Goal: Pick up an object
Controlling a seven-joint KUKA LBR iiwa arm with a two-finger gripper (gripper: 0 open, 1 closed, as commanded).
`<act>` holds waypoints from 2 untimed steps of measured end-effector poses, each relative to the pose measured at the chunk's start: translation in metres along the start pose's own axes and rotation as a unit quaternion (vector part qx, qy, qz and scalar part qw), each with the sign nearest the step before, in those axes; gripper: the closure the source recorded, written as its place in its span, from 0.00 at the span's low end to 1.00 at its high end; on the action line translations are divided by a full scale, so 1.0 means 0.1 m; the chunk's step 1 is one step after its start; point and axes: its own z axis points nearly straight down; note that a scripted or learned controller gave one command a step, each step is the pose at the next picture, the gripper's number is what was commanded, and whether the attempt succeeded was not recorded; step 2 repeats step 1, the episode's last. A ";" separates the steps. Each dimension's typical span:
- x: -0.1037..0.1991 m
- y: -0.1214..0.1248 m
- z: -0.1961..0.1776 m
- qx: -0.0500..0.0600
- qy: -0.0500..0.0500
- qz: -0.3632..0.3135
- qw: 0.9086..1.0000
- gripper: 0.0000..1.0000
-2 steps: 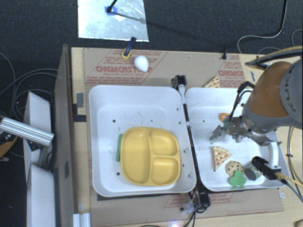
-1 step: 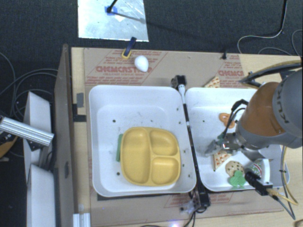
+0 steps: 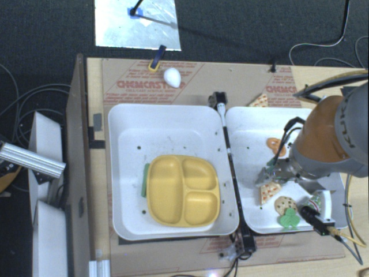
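Observation:
My gripper (image 3: 270,175) is low in the right bin (image 3: 248,126), just above and touching the top edge of a tan pizza-slice toy (image 3: 266,193). A round cookie (image 3: 284,204) and a green leafy piece (image 3: 290,219) lie just right of and below the slice. An orange piece (image 3: 273,143) lies further back in the same bin, partly behind the arm (image 3: 326,134). A small white, red and green item (image 3: 317,203) sits at the bin's right side under the arm.
The left bin (image 3: 132,126) holds a yellow divided plate (image 3: 183,190) with a green strip (image 3: 145,180) at its left edge. Behind the bins on the cardboard lie a white egg (image 3: 172,77), a yellow-and-blue clip (image 3: 155,60) and another pizza slice (image 3: 259,101).

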 end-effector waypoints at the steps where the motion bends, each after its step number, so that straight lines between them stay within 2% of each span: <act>1: 0.88 0.40 -0.92 -0.005 0.002 -0.006 1.000 1.00; 2: 0.88 0.40 -0.92 -0.005 0.002 -0.006 1.000 1.00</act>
